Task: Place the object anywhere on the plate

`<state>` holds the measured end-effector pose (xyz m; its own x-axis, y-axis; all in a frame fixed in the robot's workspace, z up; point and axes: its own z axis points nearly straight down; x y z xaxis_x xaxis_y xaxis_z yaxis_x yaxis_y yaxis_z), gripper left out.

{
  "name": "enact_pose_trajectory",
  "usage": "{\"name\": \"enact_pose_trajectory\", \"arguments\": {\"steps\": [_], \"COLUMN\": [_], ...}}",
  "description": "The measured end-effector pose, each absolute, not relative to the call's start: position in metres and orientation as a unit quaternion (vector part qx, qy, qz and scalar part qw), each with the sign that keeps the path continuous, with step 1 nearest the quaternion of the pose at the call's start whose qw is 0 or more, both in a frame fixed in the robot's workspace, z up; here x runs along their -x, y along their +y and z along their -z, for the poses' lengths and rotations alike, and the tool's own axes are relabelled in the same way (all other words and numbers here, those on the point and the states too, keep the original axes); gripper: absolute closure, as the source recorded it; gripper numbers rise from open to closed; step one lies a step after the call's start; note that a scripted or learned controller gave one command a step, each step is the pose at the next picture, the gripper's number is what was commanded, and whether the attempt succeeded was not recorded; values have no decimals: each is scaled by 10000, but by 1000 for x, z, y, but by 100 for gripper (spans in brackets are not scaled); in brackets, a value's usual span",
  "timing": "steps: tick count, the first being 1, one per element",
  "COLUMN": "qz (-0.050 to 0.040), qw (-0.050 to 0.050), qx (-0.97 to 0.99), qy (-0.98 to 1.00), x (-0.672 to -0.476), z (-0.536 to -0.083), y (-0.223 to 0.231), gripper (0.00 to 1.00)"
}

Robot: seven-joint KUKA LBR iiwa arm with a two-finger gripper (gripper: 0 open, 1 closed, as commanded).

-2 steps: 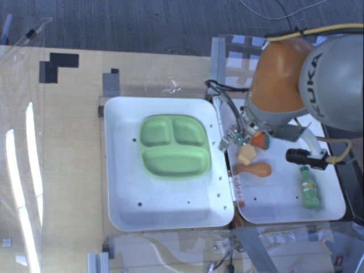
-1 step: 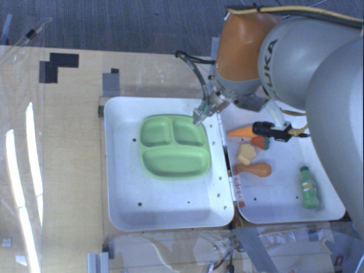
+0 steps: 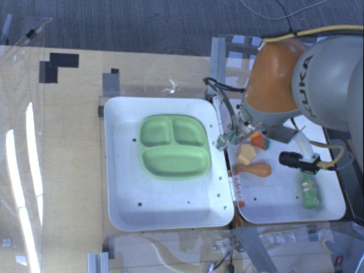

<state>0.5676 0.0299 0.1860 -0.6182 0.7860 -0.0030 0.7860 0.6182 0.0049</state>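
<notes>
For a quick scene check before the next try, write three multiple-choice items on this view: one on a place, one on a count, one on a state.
1. Where is the green plate?
A. in the left bin
B. in the right bin
C. on the floor

2. How many compartments does the plate have?
A. two
B. three
C. five

3. What lies on the plate?
A. the orange drumstick-shaped toy
B. the green bottle-shaped toy
C. nothing

Answers: 1 A, the plate sits midway in the left bin. 2 B, two small sections above one long one. 3 C, both toys lie in the right bin, with the plate's sections bare.
</notes>
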Motion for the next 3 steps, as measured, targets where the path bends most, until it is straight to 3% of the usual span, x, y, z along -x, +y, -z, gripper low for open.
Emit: {"name": "enact_pose_trajectory", "arguments": {"steps": [1, 2, 3], "qz": [-15, -21, -12], "qw": [35, 24, 21], "qx": [-4603, -4655, -4898], "qy": [8878, 8850, 8718], "x": [-592, -598, -511], "z": [-186, -186, -185], "y": [-27, 68, -16], "gripper": [100, 100, 100]}}
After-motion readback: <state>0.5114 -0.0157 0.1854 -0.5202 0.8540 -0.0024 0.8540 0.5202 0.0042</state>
